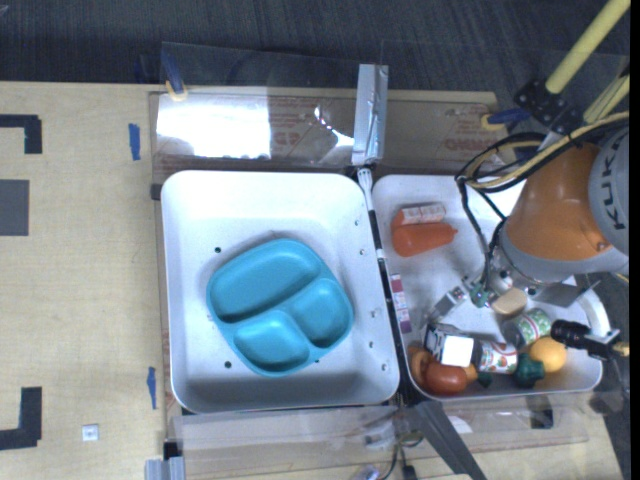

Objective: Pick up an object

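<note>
From above, the left bin [190, 268] holds a single blue plate [280, 305] with three compartments, lying a little toward the bin's near side and turned at a slant. The right bin [435, 193] is the crowded one: an orange packet [422, 235] with a white label at its far edge lies toward the far left, and a heap sits along the near wall, a red and orange fruit [447, 376], a white box [457, 351] resting on it, a small bottle [497, 358] with a printed label, a green-capped piece [527, 371] and a yellow fruit [547, 354] to the right. The arm [565, 213] (grey, with its broad orange band) comes in from the right and covers much of that bin's right half. The gripper [478, 296] hangs low over the bin's middle, just beyond the heap; whether it is spread or closed cannot be told, since the wrist and cables hide it. Several small items beneath it are too tangled to name.
</note>
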### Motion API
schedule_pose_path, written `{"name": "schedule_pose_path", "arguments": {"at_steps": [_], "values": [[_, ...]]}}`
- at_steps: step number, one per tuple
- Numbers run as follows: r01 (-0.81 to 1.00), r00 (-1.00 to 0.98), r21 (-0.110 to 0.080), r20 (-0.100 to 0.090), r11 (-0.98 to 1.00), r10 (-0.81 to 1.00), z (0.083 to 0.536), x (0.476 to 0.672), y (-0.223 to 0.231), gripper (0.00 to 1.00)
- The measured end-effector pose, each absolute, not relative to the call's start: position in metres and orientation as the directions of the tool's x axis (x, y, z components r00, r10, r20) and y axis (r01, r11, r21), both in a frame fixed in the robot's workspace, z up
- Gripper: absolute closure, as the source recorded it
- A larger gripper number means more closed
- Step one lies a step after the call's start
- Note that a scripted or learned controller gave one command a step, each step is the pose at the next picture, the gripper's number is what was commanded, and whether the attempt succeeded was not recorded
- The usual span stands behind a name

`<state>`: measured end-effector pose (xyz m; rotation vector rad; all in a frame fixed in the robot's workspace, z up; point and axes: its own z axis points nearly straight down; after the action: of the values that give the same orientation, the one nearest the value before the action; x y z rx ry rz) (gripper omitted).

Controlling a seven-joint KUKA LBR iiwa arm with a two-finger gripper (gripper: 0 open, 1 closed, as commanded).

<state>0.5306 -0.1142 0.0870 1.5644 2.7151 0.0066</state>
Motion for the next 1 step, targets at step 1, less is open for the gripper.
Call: {"name": "schedule_pose_path", "arguments": {"at_steps": [1], "values": [[0.617, -0.787, 0.004, -0.006, 0.787, 0.617, 0.1857, 0.5979, -0.0865, 0.0]]}}
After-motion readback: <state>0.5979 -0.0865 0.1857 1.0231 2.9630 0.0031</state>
